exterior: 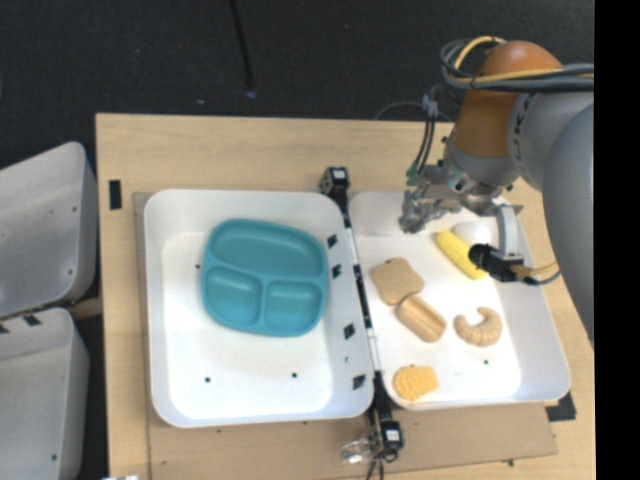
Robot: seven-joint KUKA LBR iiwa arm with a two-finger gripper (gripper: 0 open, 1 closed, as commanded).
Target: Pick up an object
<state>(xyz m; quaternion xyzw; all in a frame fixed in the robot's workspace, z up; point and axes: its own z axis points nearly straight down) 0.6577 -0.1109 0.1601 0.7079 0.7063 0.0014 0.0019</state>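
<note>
The gripper (421, 215) hangs low over the right bin's (530, 368) far corner – whether its fingers are open I cannot tell – beside the yellow corn cob (458, 252), probably its target

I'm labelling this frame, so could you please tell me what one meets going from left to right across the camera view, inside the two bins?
Teal divided plate → bread slice → waffle cookie → croissant.
</note>
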